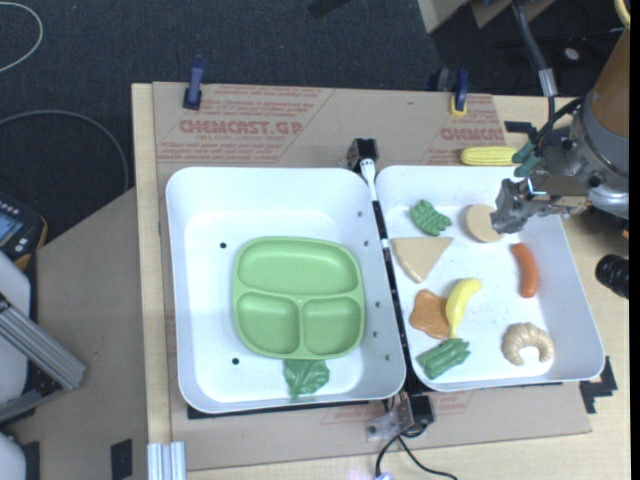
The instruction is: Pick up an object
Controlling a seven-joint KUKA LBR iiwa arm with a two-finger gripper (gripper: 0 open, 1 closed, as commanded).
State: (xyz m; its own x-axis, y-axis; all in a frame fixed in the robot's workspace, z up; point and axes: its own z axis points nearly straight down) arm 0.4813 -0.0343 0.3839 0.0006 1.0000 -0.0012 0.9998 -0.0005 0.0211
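So, left bin point(190, 298) first: it's got a green divided plate point(298, 297) sitting in the middle, and a leafy green lettuce piece point(306, 376) just below it near the front wall; nothing happening over there.

Right bin point(585, 313) is where all the action is; going across it there's a green broccoli-ish piece point(430, 217) up top, a tan wedge point(421, 258) under that, an orange chunk point(429, 314) touching a banana point(462, 299), and a green bean-pod thing point(443, 356) near the front; further right a round tan cookie-looking disc point(482, 225), a red sausage point(526, 269) and a croissant point(528, 343); a corn cob point(486, 155) lies on the worktop point(300, 128) just behind the bin's back rim.

The tool point(513, 208) hangs over the back right part of that bin, right above the edge of the tan disc; honestly I can't tell how far it's spread or whether it has anything in it; too dark and cluttered from this angle.

My read: this is the approach step, lining up on the disc, with nothing lifted yet; the next move probably needs a straight drop centred on the disc, which is flat, so it may be awkward to pinch; the sausage nearby looks like an easier target if it misses.
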